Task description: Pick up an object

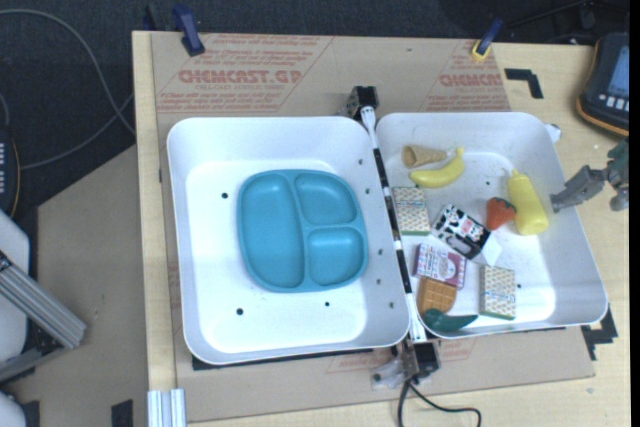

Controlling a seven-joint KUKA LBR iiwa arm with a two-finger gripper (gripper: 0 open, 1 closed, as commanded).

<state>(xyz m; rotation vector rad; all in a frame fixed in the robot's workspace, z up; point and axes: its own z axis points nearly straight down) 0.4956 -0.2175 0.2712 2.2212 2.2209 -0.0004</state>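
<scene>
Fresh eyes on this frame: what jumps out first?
The big blue divided plate sitting in the middle of the left bin. Next, the clutter in the right bin: a banana near its top, a yellow bottle at right, small printed cartons lower down. The gripper sits at the right bin's right rim, beside the bottle.

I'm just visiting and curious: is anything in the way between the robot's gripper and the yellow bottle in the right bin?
Nothing visible. The grey two-finger gripper sits at the right bin's outer edge, and the yellow plastic bottle lies just inside the white bin's wall on that side. The small red-orange toy touches the bottle's far side, away from the gripper.
</scene>
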